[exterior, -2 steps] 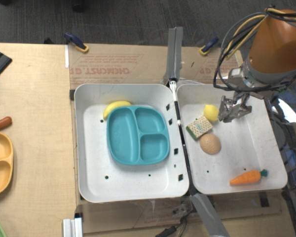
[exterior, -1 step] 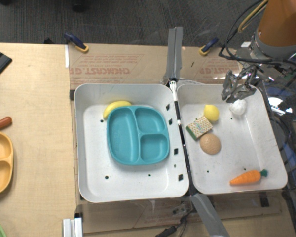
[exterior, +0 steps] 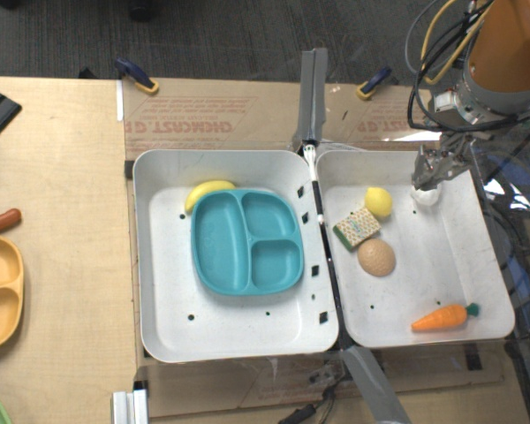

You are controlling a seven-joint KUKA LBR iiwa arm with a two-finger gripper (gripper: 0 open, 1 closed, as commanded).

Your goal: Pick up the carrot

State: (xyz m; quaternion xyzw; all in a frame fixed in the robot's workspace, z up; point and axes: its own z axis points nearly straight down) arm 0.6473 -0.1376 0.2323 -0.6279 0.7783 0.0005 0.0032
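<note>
Quick tally of what's on the bench: two white bins, the left bin (exterior: 150, 263) and the right bin (exterior: 486, 263). Left one has one teal divided plate (exterior: 246, 241) with three compartments, plus one banana (exterior: 208, 189) poking out from behind it. Right one has four loose items: one carrot (exterior: 442, 317), one lemon (exterior: 379, 201), one brownish egg (exterior: 376, 258), and one sponge (exterior: 357, 228). One robot arm (exterior: 503, 42) with one gripper (exterior: 427, 184). Off to the left on the table there's one orange tray (exterior: 0, 294) and one hot dog sausage (exterior: 0, 220). Two clamps at the back, one on the left (exterior: 136, 75) and one on the right (exterior: 374, 82).
</note>
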